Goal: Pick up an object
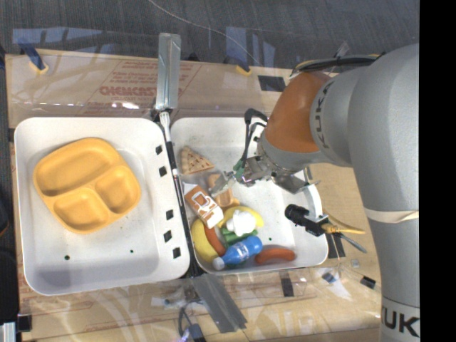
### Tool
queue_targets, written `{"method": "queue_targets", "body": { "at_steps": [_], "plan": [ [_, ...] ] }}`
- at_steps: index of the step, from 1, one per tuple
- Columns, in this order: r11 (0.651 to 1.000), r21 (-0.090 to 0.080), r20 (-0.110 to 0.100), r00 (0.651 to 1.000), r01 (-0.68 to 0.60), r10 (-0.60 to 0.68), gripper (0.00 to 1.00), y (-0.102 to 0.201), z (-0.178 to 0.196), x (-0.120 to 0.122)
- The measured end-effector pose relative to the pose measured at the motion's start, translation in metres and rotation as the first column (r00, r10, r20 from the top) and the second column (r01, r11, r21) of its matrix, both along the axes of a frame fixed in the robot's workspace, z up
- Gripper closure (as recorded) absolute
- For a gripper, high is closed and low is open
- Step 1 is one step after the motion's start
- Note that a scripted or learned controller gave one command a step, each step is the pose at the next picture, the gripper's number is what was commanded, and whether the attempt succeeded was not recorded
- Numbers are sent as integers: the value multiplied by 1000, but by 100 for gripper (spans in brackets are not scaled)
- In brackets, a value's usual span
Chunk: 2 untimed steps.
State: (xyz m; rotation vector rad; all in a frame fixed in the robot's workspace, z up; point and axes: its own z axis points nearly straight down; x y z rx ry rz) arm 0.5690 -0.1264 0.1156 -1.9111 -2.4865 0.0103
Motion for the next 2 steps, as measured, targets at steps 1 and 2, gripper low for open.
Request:
{"method": "queue_targets", "body": {
  "at_steps": [1,2],
  "plan": [
    [992,3,6,992,-128,128,0,-20,-24,-9],
    [991,4,6,991,-132,132,100,-20,-13,-8]
  ]
}}
